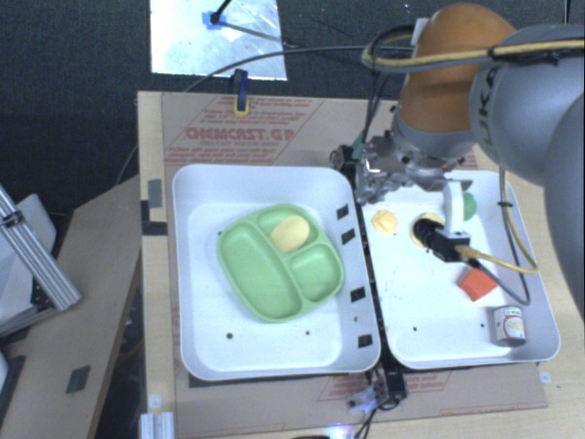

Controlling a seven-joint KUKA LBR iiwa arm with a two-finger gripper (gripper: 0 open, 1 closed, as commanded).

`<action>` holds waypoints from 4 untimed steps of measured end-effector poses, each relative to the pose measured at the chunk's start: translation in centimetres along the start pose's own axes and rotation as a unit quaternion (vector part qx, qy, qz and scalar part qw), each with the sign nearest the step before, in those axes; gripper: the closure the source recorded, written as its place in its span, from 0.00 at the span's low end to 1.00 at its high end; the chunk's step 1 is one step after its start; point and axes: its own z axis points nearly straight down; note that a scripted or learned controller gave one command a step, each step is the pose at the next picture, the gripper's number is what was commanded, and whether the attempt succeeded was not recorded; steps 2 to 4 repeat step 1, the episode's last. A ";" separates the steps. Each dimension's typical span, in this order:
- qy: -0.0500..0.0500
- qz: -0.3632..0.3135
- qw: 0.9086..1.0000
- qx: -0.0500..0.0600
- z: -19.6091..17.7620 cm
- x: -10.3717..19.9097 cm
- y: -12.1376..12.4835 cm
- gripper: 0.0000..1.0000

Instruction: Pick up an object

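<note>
Left bin (196, 245): one green plate (265, 282), one yellow fruit (291, 233). Right bin (430, 318): four small items (477, 284) (jaws' state unreadable).

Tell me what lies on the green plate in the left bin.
On the plate, one yellow lump lies in the far small compartment; the long one and the near small one look bare. The lump hides the compartment floor under it.

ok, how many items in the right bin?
4: yellow piece far left, green item by the arm, orange block mid-right, can front right corner. Arm may hide more.
</note>
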 end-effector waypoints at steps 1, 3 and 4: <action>0.000 0.000 1.000 0.000 0.9 4.4 -0.7 1.00; 0.000 0.000 1.000 0.000 0.9 4.4 -0.7 1.00; 0.000 0.000 1.000 0.000 0.9 4.4 -0.7 1.00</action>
